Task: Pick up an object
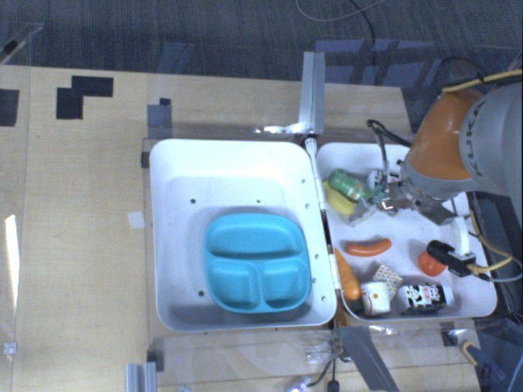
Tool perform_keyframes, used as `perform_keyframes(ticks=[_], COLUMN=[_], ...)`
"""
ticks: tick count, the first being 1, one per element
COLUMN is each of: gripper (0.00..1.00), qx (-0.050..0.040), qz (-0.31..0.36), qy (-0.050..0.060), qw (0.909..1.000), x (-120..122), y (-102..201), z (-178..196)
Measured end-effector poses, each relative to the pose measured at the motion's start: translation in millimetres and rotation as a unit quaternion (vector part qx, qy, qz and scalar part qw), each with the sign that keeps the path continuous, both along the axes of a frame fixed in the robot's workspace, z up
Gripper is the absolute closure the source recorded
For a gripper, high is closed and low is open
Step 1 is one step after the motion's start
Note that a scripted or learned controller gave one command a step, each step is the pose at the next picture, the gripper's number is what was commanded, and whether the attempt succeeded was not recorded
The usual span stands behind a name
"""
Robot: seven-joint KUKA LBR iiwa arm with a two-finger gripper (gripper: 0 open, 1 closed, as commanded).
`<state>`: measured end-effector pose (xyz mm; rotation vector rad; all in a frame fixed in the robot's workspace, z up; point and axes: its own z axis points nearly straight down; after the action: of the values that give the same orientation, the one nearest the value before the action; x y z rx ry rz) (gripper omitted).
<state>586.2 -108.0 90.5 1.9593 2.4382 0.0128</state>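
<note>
Pincer [382, 201] sits low in the right bin [482, 300], can't tell its state, green can [346, 186] lying just to its left atop the banana [338, 202], long axis running toward the pincer.

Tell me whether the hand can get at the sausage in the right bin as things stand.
Probably yes. The sausage lies alone on bare bin floor, just below the hand, with nothing over it.
</note>
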Motion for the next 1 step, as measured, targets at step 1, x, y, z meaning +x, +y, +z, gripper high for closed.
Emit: perform_keyframes(ticks=[1], gripper=[1.0], qx=[0.0008], qz=[0.002], qy=[-0.003], qw=[1.0], x=[2.3], y=[2.0], z=[12.4])
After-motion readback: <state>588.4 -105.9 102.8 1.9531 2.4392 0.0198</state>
